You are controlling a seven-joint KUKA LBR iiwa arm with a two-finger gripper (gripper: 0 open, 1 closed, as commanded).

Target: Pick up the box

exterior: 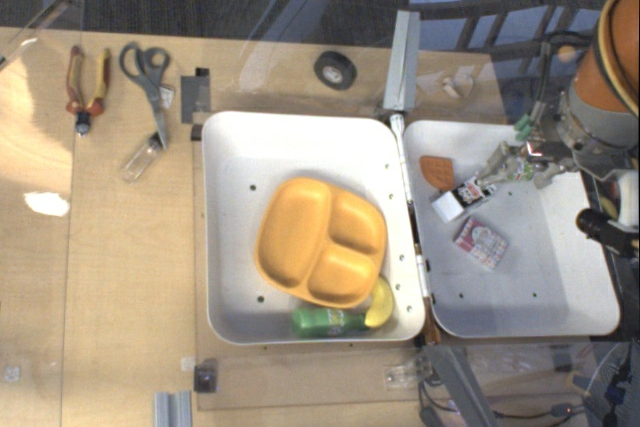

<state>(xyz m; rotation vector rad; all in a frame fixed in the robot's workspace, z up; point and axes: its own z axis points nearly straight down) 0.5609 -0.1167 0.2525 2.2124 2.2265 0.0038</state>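
Reaching from right; gripper [470, 190] low in right bin [560, 305]; beside box [481, 244]

The bench [100, 315] is pale wood with a matt grain, glazed at nine o'clock by a bright sheen, and the two bins [230, 215] [560, 295] look like smooth white plastic with a faint gloss. In the left bin the yellow divided tray [322, 241] is glossy moulded plastic, while the green bottle [330, 320] at six o'clock of it has a shiny label. At ten o'clock on the bench the scissors [150, 100] show bare bright metal blades, the pliers [85, 85] rubbery red grips, and the small box [481, 244] in the right bin looks like printed card.
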